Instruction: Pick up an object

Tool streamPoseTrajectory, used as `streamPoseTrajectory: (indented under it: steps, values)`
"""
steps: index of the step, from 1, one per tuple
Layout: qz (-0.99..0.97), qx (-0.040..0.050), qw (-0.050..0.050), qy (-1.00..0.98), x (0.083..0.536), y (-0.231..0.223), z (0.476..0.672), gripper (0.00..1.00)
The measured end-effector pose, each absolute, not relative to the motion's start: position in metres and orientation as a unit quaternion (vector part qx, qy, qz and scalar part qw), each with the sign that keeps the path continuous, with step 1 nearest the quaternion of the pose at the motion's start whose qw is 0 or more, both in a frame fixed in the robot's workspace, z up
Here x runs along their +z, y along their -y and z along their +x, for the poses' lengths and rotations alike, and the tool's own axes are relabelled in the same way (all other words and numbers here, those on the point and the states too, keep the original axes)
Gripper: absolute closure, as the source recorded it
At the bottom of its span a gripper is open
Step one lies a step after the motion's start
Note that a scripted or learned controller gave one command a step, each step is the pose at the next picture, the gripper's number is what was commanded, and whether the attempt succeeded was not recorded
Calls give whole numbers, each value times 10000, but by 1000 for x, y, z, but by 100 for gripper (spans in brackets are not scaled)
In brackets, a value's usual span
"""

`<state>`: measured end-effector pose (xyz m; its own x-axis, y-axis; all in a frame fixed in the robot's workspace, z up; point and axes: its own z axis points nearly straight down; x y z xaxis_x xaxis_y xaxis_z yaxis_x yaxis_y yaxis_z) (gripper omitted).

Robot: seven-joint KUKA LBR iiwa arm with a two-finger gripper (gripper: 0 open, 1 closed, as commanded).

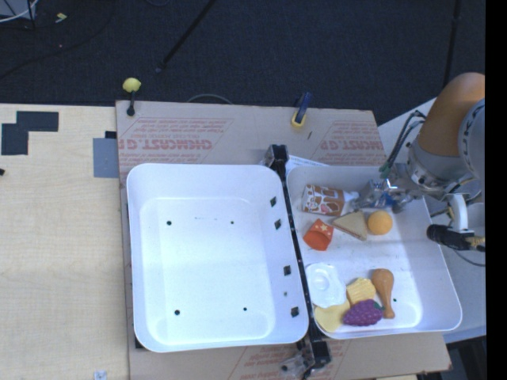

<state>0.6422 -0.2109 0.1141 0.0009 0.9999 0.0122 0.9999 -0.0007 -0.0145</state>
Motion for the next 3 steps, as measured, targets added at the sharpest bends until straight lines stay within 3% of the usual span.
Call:
streamPoseTrajectory:
  steps: [1,2,3]
  values:
    - [-7057,0,16,7085,124,211,644,100]
    - [-7061,-22,-88,7081,96,135,644,100]
    - [-7077,-17,-107,7065,97,128,641,100]
